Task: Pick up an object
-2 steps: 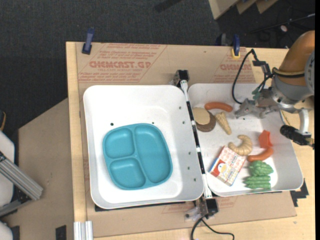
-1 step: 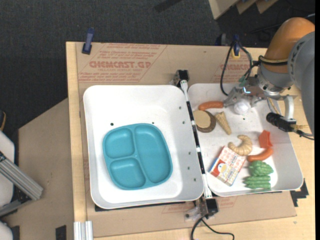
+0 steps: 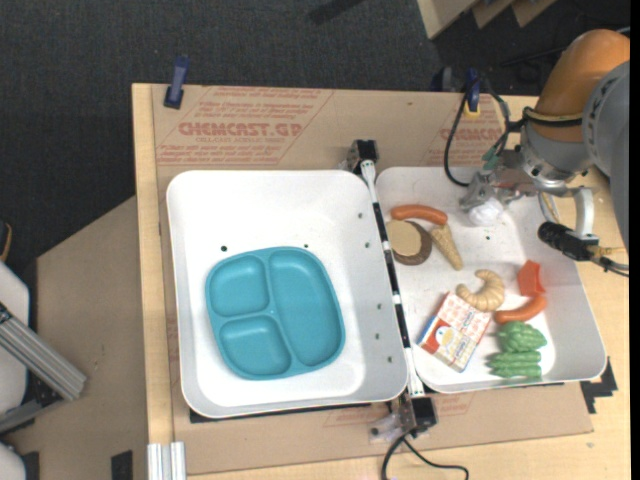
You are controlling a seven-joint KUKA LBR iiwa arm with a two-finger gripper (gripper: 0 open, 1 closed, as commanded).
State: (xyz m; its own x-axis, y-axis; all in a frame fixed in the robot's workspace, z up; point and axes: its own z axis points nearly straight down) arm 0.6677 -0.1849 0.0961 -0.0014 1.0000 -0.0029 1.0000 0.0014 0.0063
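Several objects are lying in the right bin point(image 3: 590, 343); the hand point(image 3: 486, 205) is hovering at its far edge, the sausage point(image 3: 419, 213) lying just beside it, toward the left bin point(image 3: 190, 298).

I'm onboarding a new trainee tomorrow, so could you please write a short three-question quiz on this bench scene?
1. True or false: the teal divided tray lies in the right bin.
2. Which lies nearest the gripper?
A. hot dog
B. green vegetable
C. small carton
3. Fill in: the croissant sits just above the small ______.

Key
1. False; it lies in the left bin.
2. A. The hot dog lies at the far end of the right bin, just left of the gripper.
3. carton
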